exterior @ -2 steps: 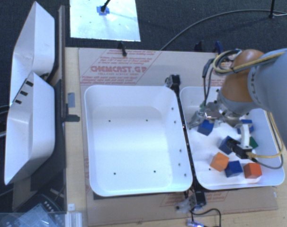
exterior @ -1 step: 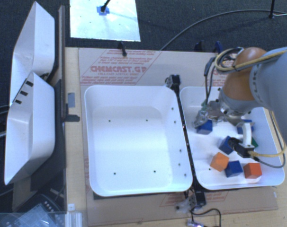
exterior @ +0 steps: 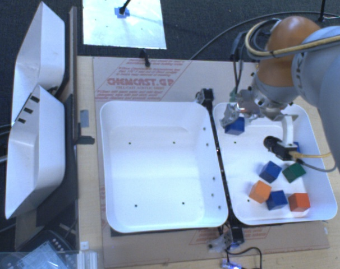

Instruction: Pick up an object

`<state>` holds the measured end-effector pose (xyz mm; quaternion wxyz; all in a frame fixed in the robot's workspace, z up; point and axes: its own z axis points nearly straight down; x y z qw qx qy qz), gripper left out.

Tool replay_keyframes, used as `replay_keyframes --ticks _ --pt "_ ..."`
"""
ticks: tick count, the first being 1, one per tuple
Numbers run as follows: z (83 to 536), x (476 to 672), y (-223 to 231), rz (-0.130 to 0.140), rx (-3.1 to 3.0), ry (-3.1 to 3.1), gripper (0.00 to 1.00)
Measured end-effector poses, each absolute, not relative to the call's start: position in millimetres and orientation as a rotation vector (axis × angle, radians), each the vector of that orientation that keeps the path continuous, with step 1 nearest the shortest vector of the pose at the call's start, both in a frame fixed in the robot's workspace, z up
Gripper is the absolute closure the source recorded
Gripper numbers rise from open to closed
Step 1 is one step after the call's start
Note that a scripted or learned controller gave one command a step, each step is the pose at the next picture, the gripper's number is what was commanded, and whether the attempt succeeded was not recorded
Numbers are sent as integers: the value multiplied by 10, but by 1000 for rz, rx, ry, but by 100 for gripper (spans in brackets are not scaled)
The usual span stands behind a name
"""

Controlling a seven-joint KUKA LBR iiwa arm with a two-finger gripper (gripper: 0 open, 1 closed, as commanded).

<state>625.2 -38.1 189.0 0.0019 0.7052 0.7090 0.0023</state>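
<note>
Gripper (exterior: 233, 116) seemingly clamping matte blue cube (exterior: 235, 126).

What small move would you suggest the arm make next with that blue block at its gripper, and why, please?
Probably a short, straight lift. The gripper sits right at the blue block in the right bin's far left corner, away from the other blocks; whether it grips the block is unclear, so a small rise would test it.
</note>
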Motion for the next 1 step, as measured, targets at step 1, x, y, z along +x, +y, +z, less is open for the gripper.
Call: replay_keyframes --ticks 1 --pt "1843 5667 414 -3 2216 2233 100"
